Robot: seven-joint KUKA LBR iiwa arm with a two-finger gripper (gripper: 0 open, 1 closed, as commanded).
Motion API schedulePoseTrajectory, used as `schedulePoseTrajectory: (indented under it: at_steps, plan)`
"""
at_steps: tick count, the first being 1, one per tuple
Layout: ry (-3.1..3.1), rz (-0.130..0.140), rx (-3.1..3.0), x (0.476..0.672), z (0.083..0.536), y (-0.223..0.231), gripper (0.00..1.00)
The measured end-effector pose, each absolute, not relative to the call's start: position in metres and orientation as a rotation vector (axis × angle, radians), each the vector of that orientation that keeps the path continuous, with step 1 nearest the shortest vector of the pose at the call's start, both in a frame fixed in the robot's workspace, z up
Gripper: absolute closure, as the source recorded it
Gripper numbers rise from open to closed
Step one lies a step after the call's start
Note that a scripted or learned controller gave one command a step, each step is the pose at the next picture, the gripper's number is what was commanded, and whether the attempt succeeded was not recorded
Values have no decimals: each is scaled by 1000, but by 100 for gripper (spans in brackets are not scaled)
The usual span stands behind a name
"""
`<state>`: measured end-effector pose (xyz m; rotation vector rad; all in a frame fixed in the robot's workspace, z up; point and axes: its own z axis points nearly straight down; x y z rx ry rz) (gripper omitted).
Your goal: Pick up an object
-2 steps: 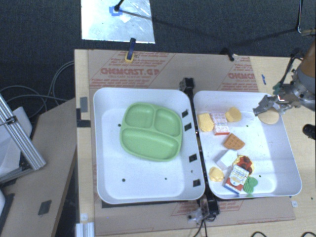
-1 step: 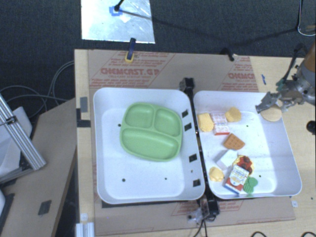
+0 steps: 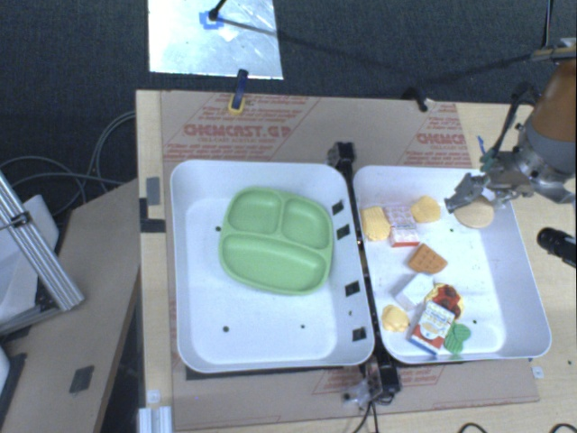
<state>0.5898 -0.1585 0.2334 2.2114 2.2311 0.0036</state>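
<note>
My gripper [image 3: 478, 195] hangs over the far right part of the right bin [image 3: 514, 278], at the end of the grey arm coming in from the right. It is open, with nothing between its fingers. Just under it and slightly toward the front lies a pale beige round piece [image 3: 475, 216] on the bin floor. Several toy food items lie to its left: a yellow piece [image 3: 425, 209], a white and pink packet [image 3: 401, 223], another yellow piece [image 3: 374, 224] and an orange waffle-like piece [image 3: 427, 260].
Near the front of the right bin are a white block [image 3: 415, 289], a small yellow piece [image 3: 394, 317], a red and white carton [image 3: 436, 318] and a green piece [image 3: 458, 336]. The left bin [image 3: 203, 332] holds a green divided plate [image 3: 275, 240]. A black divider [image 3: 353, 242] runs between the bins.
</note>
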Motion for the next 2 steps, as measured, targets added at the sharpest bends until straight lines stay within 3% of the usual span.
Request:
schedulePoseTrajectory:
  at_steps: [1,2]
  plan:
    - [2233,3,2211,588,230,-98,100]
    - [2235,1,2213,572,217,-42,100]
